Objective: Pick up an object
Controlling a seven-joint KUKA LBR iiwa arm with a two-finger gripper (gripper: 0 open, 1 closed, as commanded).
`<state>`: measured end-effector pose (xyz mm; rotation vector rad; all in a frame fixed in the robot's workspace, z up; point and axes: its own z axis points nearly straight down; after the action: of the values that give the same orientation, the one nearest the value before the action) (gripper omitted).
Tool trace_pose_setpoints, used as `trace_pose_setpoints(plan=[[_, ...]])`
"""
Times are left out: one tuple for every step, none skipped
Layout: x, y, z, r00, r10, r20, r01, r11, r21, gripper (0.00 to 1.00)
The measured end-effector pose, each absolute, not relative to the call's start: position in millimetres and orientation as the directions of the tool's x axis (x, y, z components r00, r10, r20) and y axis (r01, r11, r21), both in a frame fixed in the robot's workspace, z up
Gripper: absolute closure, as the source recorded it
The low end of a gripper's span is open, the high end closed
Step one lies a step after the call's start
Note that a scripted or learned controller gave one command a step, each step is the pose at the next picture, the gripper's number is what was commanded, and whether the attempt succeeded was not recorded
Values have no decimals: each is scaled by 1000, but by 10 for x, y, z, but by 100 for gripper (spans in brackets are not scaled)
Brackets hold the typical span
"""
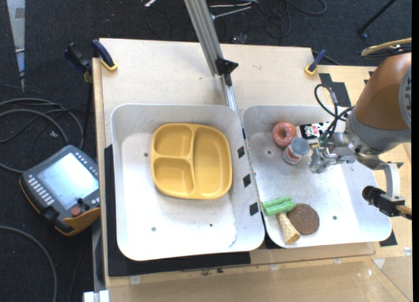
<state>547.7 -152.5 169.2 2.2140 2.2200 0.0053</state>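
Hand (pixel 319 162) is hovering in the right bin (pixel 357 228), just beside the can (pixel 294 151) and donut (pixel 283 133); its state cannot be told. Approach step is running; next, lowering squarely over one object.

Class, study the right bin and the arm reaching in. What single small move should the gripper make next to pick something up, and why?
Probably a short shift left and down onto the small can. The gripper sits just right of it in the right bin, nearer than the pink donut or brown cookie, and no object shows between its fingers yet.
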Motion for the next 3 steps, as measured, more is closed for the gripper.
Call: trace_pose_setpoints(plan=[[5500,-1630,2202,-2,1000,-3,1000,2,6,100],[5516,-1633,2728,-3,1000,-2,1000,3,6,100],[5660,-1037,2736,-8,1000,1,1000,8,2,100]])
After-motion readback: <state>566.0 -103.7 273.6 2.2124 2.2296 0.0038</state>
